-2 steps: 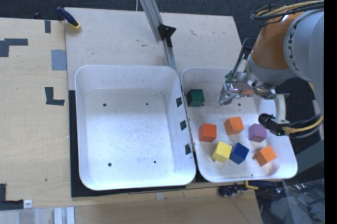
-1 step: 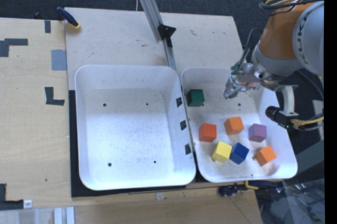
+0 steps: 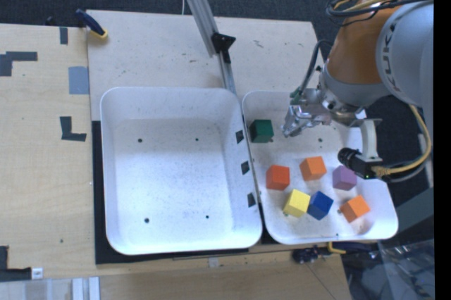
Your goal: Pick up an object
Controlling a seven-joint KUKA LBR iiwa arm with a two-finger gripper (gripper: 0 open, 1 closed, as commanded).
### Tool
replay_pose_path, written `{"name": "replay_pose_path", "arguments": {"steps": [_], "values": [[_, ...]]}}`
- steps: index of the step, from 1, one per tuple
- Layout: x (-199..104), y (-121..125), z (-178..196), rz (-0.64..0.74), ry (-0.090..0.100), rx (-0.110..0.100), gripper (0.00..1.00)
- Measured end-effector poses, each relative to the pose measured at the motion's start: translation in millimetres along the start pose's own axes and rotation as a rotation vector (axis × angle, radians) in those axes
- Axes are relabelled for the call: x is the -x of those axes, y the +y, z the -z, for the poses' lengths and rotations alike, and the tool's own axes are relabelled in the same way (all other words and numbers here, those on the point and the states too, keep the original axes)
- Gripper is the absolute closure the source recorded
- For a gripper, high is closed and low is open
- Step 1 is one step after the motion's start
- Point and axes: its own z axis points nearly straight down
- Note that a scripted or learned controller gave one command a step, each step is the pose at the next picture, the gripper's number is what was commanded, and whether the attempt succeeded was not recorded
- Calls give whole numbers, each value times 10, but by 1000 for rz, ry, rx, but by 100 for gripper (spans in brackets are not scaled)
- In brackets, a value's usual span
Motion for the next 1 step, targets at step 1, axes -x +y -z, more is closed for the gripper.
{"name": "replay_pose_path", "arguments": {"steps": [1], "values": [[-587,-23,-12,1,0,-1,100]]}}
